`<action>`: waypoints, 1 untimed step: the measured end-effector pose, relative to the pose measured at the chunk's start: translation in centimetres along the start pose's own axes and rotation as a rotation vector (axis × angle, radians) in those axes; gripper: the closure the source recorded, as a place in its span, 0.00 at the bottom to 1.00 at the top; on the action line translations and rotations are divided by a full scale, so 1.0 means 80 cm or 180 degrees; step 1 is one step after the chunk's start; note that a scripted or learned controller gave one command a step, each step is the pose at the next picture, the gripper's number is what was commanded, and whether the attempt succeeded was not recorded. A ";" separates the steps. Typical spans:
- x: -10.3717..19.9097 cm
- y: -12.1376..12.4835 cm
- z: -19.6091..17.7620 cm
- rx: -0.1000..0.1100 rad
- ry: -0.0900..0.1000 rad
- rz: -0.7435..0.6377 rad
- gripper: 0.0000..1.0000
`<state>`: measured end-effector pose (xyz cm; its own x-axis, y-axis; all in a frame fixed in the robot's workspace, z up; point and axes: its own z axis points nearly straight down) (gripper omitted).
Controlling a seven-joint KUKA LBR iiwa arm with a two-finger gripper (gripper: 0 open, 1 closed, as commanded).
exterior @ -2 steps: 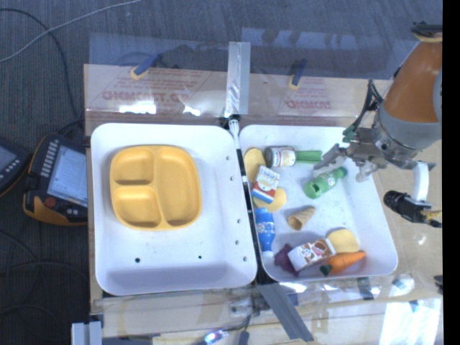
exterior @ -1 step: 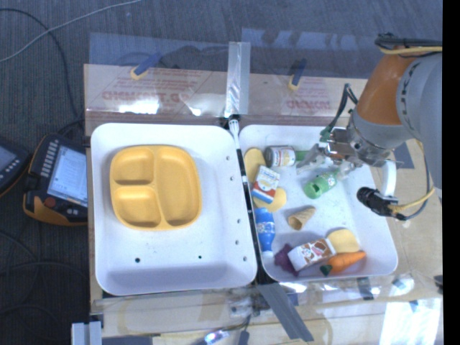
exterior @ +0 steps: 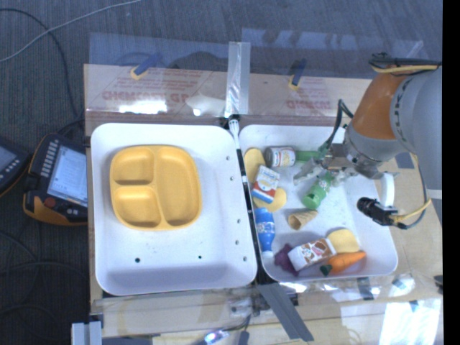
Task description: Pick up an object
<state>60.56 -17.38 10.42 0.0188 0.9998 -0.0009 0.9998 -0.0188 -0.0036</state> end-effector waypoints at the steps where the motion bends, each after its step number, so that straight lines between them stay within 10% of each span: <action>1: -0.004 -0.030 0.018 -0.0050 -0.0005 0.0072 0.00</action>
<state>58.17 -17.63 8.97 0.0414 0.9991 -0.0025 0.9991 -0.0414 0.0122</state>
